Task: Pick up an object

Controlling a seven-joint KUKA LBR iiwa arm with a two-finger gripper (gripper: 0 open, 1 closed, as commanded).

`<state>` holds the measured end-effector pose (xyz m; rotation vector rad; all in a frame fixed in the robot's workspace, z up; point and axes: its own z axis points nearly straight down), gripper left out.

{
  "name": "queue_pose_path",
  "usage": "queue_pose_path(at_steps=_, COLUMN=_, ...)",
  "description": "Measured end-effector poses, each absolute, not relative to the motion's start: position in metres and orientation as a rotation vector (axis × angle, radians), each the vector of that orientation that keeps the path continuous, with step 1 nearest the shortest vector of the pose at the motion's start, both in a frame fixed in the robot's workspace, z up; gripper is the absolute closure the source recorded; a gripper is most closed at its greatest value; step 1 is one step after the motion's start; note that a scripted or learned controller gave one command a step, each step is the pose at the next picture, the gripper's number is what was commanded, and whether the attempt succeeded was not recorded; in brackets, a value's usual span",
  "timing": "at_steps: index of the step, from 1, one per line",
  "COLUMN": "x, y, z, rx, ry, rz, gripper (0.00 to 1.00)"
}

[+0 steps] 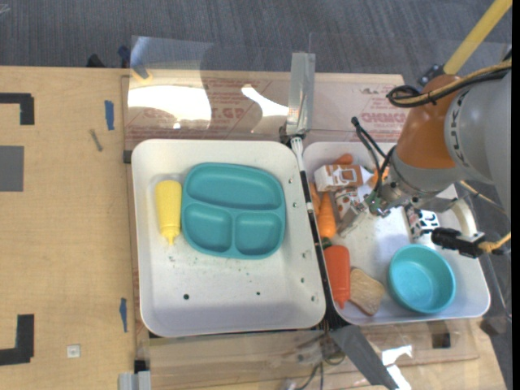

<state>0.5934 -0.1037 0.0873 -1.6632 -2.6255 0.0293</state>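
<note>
At the front of the right bin (475,303) lie a slice of bread (367,291), a red pepper (338,273) and a blue bowl (421,278). Behind them a carrot (326,214) runs along the left wall. The left bin (146,299) holds a teal plate (234,210) with a yellow bottle (168,208) beside it. Farther back, the gripper (375,205) hangs over the right bin near a small carton (340,177); how its grip stands cannot be told.

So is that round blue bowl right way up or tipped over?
Right way up: the round blue bowl shows its open hollow, sitting in the right white bin.
</note>
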Motion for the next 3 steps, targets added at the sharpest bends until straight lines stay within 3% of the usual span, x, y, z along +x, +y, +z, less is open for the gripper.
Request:
queue_pose_path(at_steps=1, x=0.607, y=-0.101, z=0.088, rx=-1.82, ry=-2.57, rz=-0.005, gripper=0.0)
queue_pose_path(at_steps=2, x=0.61, y=-0.1, z=0.101, rx=-1.821, ry=-2.579, rz=-0.008, gripper=1.0)
queue_pose_path(at_steps=3, x=0.647, y=-0.016, z=0.217, rx=-1.883, ry=-2.527, rz=-0.015, gripper=1.0)
